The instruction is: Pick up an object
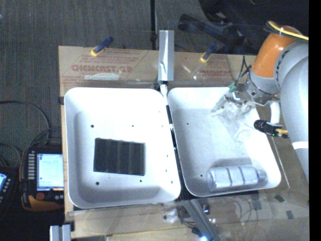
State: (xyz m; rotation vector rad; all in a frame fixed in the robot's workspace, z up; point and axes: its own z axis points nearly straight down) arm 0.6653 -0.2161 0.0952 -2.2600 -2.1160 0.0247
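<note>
Fingers' state cannot be told; gripper (239,100) at upper right bin (200,134), grey pack (235,177) lower; left bin (80,109) holds black block (119,156).

Grey arm (301,99), orange band (273,54) above wrist, thin yellow cable looped over band.

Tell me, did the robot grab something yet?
Not that the picture shows. Done: the arm has reached over the right bin, with its gripper near the far corner. In hand: nothing clear; the spot is too blurry to tell. Left: the pick. The grey block lies in the right bin and the black block lies in the left bin.
</note>
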